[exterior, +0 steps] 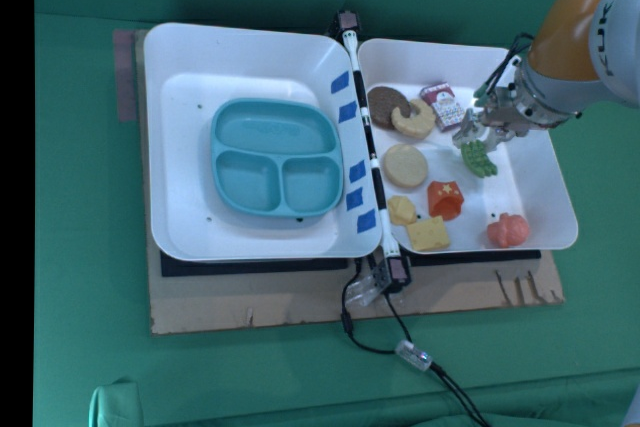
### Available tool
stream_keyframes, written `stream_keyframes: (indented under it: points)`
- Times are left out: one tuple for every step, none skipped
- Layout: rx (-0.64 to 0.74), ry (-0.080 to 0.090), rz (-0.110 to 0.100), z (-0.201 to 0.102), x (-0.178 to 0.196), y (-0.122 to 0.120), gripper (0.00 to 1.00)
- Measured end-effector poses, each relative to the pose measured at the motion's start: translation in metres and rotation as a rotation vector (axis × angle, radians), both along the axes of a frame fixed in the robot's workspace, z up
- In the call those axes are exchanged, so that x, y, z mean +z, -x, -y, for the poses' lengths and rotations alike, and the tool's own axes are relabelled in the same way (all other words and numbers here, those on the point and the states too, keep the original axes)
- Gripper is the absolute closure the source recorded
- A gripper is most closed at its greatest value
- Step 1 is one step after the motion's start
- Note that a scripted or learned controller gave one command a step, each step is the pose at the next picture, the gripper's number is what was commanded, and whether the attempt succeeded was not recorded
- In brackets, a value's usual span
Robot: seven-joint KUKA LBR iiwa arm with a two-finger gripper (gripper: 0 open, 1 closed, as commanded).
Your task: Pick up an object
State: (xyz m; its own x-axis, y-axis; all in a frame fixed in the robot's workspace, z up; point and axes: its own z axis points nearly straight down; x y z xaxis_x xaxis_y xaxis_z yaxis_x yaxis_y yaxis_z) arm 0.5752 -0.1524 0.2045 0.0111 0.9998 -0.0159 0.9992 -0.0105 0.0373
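The right bin [548,185] holds several toy foods: a brown round cookie [383,102], a bitten tan doughnut [414,120], a small red-and-white carton [442,104], a tan round biscuit [405,165], a red fries box [445,200], a yellow lump [402,210], a cheese wedge [429,234], a red-orange tomato shape [508,231] and a green pea pod [479,158]. My gripper [476,137] hangs low over the bin's upper right part, right above the pea pod and beside the carton. The pea pod shows just below the fingertips.
The left bin [180,65] carries a teal three-compartment plate [277,157]. A black-and-white divider bar [362,135] with blue tape marks runs between the bins. Cables [400,340] trail off the front of the brown board onto the green cloth.
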Motion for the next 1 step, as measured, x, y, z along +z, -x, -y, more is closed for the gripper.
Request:
stream_keyframes:
  points:
    - [0.006, -0.012, -0.025, -0.0576, 0.1157, 0.0288, 1.00]
